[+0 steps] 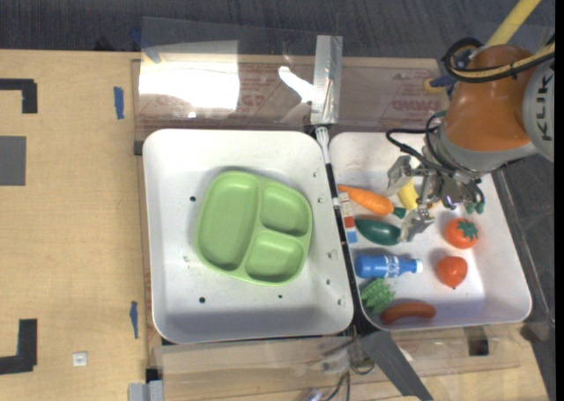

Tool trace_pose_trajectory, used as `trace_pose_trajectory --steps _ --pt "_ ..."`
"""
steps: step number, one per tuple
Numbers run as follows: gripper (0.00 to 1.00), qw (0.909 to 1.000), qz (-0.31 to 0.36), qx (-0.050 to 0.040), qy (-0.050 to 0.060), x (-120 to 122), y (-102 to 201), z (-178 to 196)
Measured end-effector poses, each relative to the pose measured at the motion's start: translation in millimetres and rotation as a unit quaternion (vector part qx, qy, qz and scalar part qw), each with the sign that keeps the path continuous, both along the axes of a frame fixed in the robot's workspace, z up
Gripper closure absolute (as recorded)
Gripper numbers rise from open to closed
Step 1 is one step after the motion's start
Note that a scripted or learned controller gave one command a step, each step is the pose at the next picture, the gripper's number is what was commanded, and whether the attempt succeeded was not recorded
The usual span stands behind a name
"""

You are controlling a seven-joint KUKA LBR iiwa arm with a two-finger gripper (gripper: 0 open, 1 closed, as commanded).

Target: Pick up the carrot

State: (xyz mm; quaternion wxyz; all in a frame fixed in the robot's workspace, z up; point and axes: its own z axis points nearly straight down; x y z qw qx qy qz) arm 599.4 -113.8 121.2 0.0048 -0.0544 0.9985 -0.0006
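Note:
An orange carrot [366, 201] lies on the floor of the right bin [507, 276], near its left wall and toward the back. My gripper [421, 211] hangs over the same bin just right of the carrot, fingers pointing down and apart, with nothing between them. The carrot is a short way to its left and not touched. The orange wrist band [485, 108] sits above, at the bin's back right.
The right bin also holds a dark green vegetable [379, 232], a blue bottle [386, 265], a green leafy piece [377, 295], a red sausage [408, 310], two red-orange fruits [461, 232] [452, 271] and a yellow piece [406, 195]. The left bin holds a green divided plate [256, 226].

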Motion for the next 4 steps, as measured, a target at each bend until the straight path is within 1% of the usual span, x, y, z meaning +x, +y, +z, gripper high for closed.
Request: trace_pose_trajectory --steps 1,2,3,4 --pt "0.00 0.9997 -0.025 -0.0022 -0.003 -7 10 -28" --pt "0.00 0.9976 -0.070 -0.0016 -0.006 -16 15 -28" --pt "0.00 0.9797 -0.201 0.0015 -0.003 -40 19 -31" --pt "0.00 0.9971 -0.076 -0.0029 -0.004 -24 14 -31"
